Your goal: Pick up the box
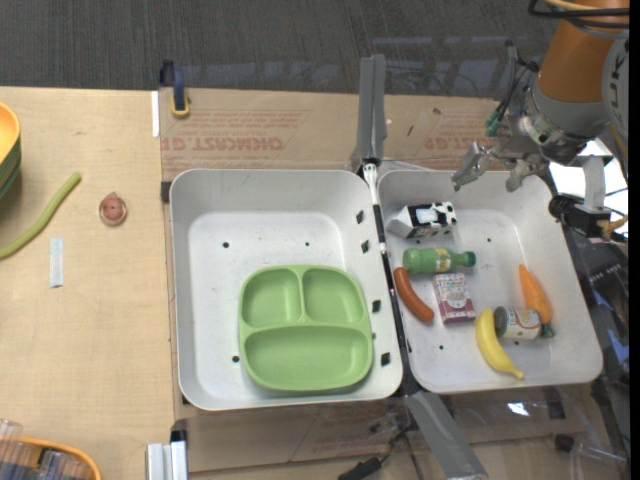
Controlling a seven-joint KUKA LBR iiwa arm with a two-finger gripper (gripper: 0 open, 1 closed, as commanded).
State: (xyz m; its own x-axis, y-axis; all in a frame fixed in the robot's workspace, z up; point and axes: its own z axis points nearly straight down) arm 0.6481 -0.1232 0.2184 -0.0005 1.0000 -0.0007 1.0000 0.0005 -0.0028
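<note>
Box [454, 298]: small, light, stiff carton lying flat; you grip its long sides. Gripper [495, 169]: spread open, holding nothing.

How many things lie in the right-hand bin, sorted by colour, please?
Green: 1, bottle
Orange: 1, carrot
Red-brown: 1, sausage
Pink: 1, box
Yellow: 1, banana
Black and white: 1, cow-patterned toy
Mixed label: 1, small can
Total: 7
</note>
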